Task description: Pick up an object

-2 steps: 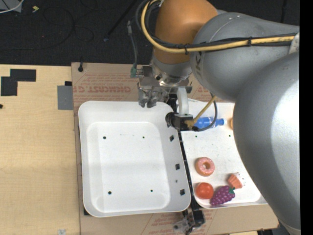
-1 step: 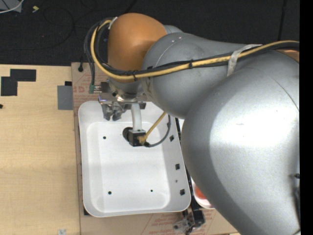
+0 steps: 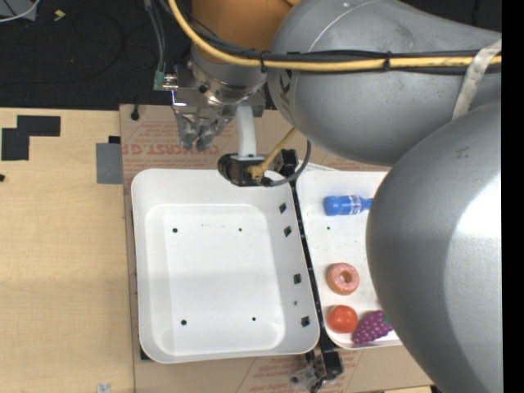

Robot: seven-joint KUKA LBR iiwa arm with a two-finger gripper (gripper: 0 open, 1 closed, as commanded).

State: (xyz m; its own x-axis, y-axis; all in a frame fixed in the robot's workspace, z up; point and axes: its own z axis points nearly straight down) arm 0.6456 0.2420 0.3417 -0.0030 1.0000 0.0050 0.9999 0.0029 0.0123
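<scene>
Gripper point(image 3: 199, 133) hangs above the bench past the far edge of the left bin point(image 3: 147, 244), nothing between the fingers; can't tell if they're spread or pressed together. Objects all sit in the right bin point(image 3: 315, 244): blue bottle point(image 3: 347, 205) lying on its side toward the far end, pink donut point(image 3: 343, 278) mid-bin. Red tomato point(image 3: 342, 318) touching purple grapes point(image 3: 372, 327) by the near edge, arm body covering the bin's right part.
</scene>
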